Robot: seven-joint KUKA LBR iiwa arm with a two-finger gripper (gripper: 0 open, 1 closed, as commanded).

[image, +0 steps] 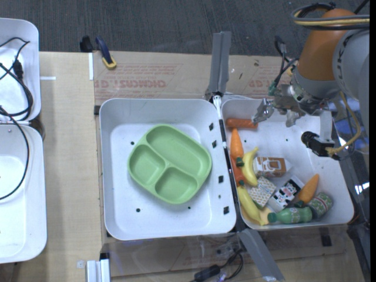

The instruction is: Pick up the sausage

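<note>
A wooden bench on dark carpet carries two shallow white bins side by side, with printed cardboard behind them and white trays off at the far left.

The gripper (275, 111) hangs over the far end of the right bin (294, 143). Two short metal fingers (262, 110) show apart with clear space between, so I judge them open, and nothing is held between them. The sausage (241, 123), a reddish-brown link, lies just beside the near finger on the side away from the arm, close to the bin's far corner and the divider.

To do the pick well, the fingers should probably shift toward that corner until they straddle the link across its short width, then descend and close. The wall and divider leave little room on the far side, so a finger could catch the rim, or the link could roll away.

Further from the fingers, toward the near rim, the right bin also holds a carrot (236, 145), two bananas (249, 168), a small brown carton (271, 167), a checkered packet, a black-and-white box, a second carrot (309, 188), a green bottle (291, 215) and a can. The left bin (117, 157) holds a green divided plate (170, 164) whose three compartments have nothing in them.
</note>
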